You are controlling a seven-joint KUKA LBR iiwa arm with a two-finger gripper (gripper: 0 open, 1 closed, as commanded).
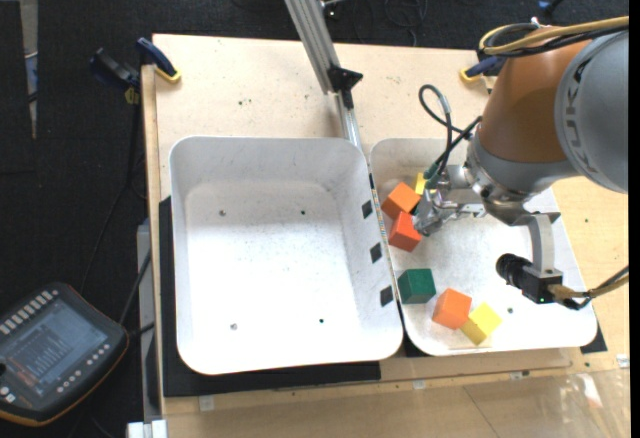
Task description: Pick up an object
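You've got the arm (560, 116) reaching in from the right, wrist bent down over the right bin (560, 331), with the gripper (428, 216) right by two orange blocks (404, 214) near the bin's left wall, though honestly whether it grips one is unclear.

Pale wooden bench (250, 76), two white bins side by side: left bin (190, 226), right bin (560, 331)

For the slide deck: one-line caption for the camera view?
KUKA arm's pincer at two orange blocks in the right bin; green, orange, yellow blocks nearby.
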